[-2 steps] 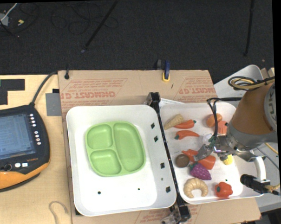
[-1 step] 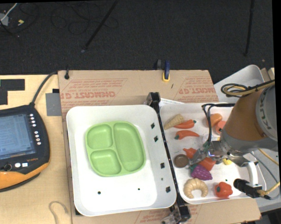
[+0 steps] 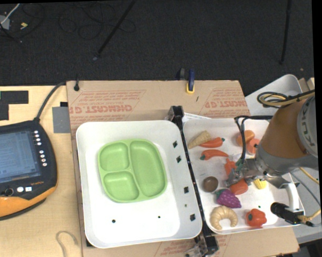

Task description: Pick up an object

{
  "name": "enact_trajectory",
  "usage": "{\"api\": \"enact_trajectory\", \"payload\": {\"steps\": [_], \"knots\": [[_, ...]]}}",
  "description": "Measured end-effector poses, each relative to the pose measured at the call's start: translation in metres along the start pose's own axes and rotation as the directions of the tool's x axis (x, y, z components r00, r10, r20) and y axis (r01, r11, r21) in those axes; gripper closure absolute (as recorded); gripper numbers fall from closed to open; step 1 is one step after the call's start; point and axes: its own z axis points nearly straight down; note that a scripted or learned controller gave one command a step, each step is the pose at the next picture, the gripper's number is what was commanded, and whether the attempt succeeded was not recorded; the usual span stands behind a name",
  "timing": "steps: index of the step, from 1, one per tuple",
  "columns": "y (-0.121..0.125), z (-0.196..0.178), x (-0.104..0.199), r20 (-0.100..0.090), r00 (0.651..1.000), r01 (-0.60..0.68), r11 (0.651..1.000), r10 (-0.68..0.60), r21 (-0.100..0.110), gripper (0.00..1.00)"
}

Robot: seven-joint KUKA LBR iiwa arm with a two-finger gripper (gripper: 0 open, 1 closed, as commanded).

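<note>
Gripper [image 3: 238, 174] among toy food

Reaching in from the right and hanging low over the right bin [image 3: 214, 128], just above a red toy piece [image 3: 240, 189] lying mid-bin beside purple grapes [image 3: 228, 198]. Hiding its own grip: clenched or released, cannot tell. Standing well apart from the green plate [image 3: 132, 169] in the left bin [image 3: 95, 218].

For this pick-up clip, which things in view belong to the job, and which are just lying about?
For the job:
hand
right bin
toys in it: croissant, purple grapes, brown ball, red bell pepper

Lying about:
left bin
green divided plate
teach pendant
blue-and-yellow clamp
</note>
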Motion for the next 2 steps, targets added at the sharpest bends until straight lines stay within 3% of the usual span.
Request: {"api": "enact_trajectory", "payload": {"steps": [2], "knots": [[0.000,-0.118,0.012,0.002,1.000,0.004,1.000,-0.004,-0.003,1.00]]}}
